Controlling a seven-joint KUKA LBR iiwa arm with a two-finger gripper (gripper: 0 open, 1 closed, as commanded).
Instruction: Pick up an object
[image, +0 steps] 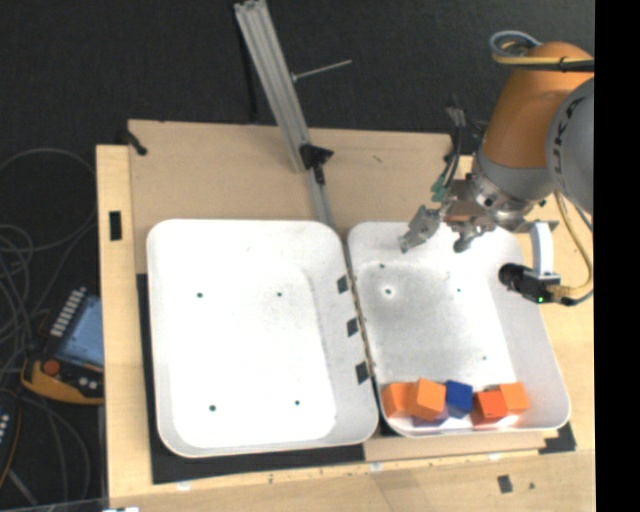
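Several small blocks, orange and blue, lie in a row along the near wall of the right white plastic bin. Well beyond them, over the bin's far end, hangs the two-finger gripper, fingers spread apart and holding nothing.

orange and blue blocks line right bin's near edge.

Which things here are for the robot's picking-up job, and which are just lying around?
For the job:
- gripper, open, over the far end of the right bin
- orange blocks
- blue block

Just lying about:
- left bin
- handheld controller beside the bench
- cables on the floor
- metal rail behind the bins
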